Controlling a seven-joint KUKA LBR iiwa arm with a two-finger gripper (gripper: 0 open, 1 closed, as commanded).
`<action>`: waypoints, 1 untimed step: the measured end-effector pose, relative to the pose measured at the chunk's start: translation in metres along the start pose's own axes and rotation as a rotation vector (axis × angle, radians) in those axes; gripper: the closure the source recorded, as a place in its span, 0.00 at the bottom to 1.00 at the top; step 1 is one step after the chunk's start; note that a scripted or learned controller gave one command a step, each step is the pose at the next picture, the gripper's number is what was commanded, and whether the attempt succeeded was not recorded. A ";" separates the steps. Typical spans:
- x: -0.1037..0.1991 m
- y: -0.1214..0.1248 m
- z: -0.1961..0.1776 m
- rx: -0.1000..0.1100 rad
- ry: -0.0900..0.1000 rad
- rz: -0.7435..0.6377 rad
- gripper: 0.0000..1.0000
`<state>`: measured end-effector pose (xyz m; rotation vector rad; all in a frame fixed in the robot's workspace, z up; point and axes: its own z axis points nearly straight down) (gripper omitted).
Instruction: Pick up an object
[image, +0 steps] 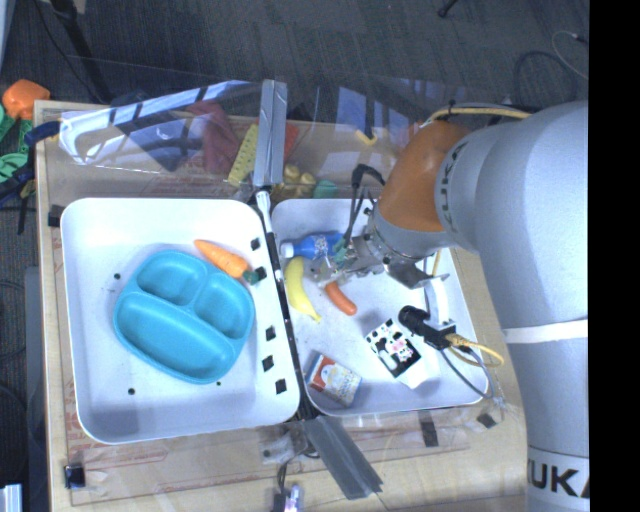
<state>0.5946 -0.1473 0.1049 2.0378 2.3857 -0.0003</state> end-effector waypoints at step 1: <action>0.050 0.031 -0.097 0.004 0.003 0.015 1.00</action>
